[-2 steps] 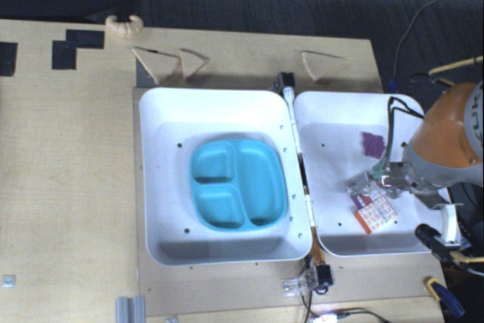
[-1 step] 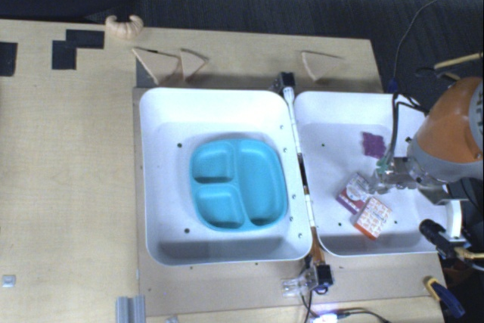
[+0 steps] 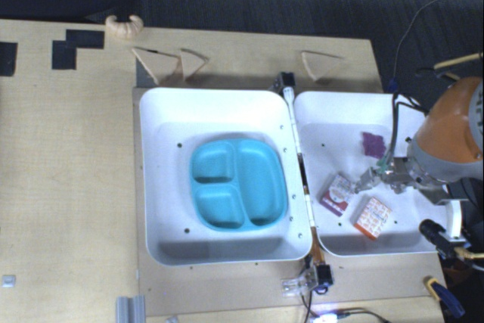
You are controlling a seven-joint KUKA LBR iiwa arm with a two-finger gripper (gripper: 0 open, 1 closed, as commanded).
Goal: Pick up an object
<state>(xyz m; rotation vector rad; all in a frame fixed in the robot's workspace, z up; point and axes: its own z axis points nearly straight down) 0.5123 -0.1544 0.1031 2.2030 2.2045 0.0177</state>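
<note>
We are looking down on a pale wooden surface (image 3: 68, 185) carrying two white bins. The left bin (image 3: 162, 163) is holding a blue divided tray (image 3: 238, 183) lying flat in its middle. The right bin (image 3: 333, 117) is holding three small things: an orange-and-white carton (image 3: 371, 216) near its front wall, a dark red and white packet (image 3: 336, 194) just left of it, and a small purple piece (image 3: 373, 143) farther back. Their printing is too blurred for us to read. The arm (image 3: 454, 136) is reaching in from the right (orange band uppermost), and its gripper (image 3: 382, 176) is hanging low between packet and carton; whether it is open or closed we cannot tell.
</note>
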